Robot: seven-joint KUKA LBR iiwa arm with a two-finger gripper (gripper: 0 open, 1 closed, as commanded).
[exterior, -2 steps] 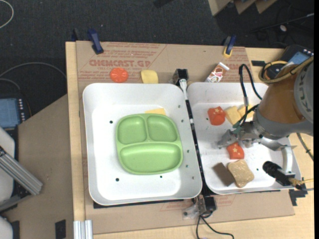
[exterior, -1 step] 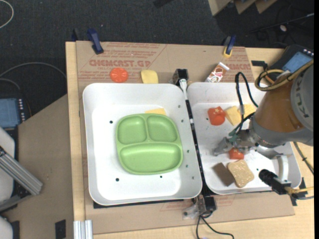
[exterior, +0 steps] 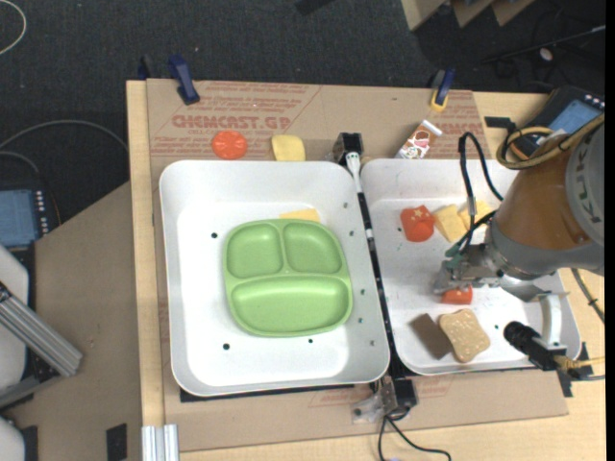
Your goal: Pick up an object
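**Gripper low over a red piece in the right bin**

The gripper (exterior: 465,275) is seen low in the right bin (exterior: 404,353), directly above a small red piece (exterior: 458,295); whether it is open or closed cannot be told, and nothing is shown to be held. The red piece is judged the likely target. It lies well inside the bin, away from the walls.

For a sound grasp, the gripper should be centred on the piece and lowered straight, so it is not pushed aside.

Relative to the red piece, a toast slice (exterior: 465,334) and a brown block (exterior: 427,335) lie just below, a red pepper (exterior: 417,224) and a yellow wedge (exterior: 452,223) lie above, well apart. Open floor is left beside the piece on its left. A straight lift is advised, since a black cable (exterior: 469,176) hangs above the yellow wedge.
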